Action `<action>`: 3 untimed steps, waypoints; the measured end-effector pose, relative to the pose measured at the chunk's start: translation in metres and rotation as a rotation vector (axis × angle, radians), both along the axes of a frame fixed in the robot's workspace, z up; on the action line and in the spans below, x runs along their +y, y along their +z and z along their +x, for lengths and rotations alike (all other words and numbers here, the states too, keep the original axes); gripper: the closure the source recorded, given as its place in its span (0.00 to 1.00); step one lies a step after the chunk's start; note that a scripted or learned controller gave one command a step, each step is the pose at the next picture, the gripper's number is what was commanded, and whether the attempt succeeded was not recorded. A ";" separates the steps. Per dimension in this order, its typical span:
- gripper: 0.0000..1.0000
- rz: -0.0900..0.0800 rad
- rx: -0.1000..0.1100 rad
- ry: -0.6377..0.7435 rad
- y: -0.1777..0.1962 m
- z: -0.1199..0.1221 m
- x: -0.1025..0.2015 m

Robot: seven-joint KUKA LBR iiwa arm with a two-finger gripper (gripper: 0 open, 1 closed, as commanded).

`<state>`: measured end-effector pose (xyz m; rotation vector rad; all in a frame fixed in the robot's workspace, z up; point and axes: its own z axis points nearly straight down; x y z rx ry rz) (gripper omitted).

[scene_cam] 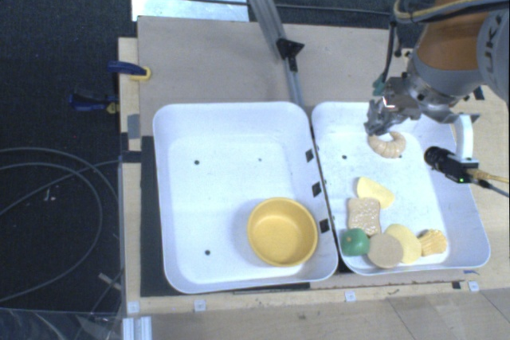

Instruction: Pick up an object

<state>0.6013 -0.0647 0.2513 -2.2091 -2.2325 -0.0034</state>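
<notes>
My gripper hangs over the far part of the right bin, coming in from the right. Just below and in front of it is a curled beige pastry-like piece, touching or nearly touching the gripper's tip; I cannot tell whether it is held. Nearer the front of the same bin lie a yellow wedge, a tan cracker, a green piece, a round tan disc, a pale yellow piece and a ridged yellow chip.
The left bin holds a yellow bowl at its front right. A grey pole slants down to the bins' far edge. A black cable end hangs by the arm over the right bin.
</notes>
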 end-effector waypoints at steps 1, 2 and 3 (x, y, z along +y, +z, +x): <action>1.00 0.000 0.002 -0.001 -0.011 -0.018 0.041; 1.00 0.001 0.001 0.000 -0.005 -0.047 0.091; 1.00 0.000 0.002 0.000 -0.022 -0.069 0.139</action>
